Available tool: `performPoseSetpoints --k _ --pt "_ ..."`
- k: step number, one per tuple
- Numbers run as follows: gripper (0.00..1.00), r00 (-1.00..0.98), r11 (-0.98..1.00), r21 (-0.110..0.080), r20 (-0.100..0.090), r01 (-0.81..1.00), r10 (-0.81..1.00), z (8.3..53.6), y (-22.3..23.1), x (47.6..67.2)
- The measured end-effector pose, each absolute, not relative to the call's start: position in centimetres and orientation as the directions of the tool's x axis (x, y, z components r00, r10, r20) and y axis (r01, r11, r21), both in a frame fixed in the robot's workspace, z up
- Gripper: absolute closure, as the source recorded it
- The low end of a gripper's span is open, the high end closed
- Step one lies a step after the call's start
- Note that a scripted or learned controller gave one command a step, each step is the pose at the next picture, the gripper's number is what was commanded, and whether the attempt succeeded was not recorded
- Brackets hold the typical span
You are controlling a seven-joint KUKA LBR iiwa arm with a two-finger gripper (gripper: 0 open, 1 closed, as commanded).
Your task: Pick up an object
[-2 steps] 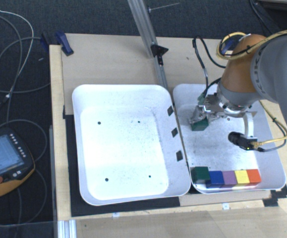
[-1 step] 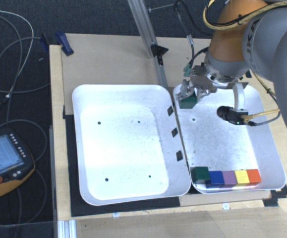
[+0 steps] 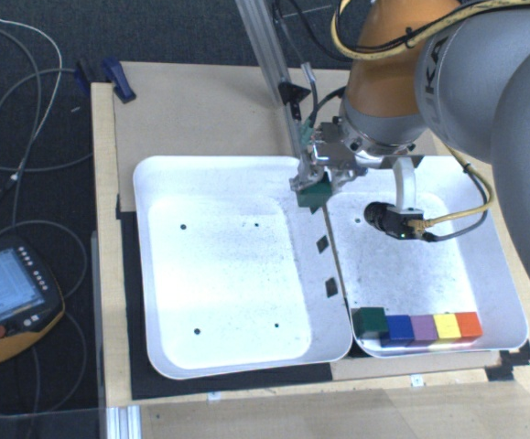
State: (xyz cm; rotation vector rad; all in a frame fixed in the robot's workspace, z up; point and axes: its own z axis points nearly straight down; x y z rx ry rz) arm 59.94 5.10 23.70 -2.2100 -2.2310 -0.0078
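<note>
My gripper (image 3: 314,183) hangs over the rim where the two white bins meet, near their far end. A small dark green block (image 3: 316,194) sits between its fingertips, raised above the bin floor, and the gripper is shut on it. Along the front wall of the right bin (image 3: 484,273) lies a row of blocks: green (image 3: 369,319), blue (image 3: 398,328), purple (image 3: 425,326), yellow (image 3: 446,325) and orange (image 3: 468,323). The left bin (image 3: 155,245) shows only its speckled floor.
A slanted aluminium post (image 3: 261,48) rises just behind the gripper. A black device (image 3: 385,218) with a yellow cable hangs from the wrist over the right bin. A teach pendant (image 3: 6,293) and cables lie on the floor at the left.
</note>
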Motion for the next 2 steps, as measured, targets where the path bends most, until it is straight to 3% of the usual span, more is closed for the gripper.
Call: performPoseSetpoints --k 1,2 --pt "1.00 0.004 -0.004 0.009 -0.001 1.000 1.000 31.6 -0.6 56.5" --pt "1.00 -0.008 0.008 -0.012 0.003 1.000 1.000 22.3 8.2 55.1"
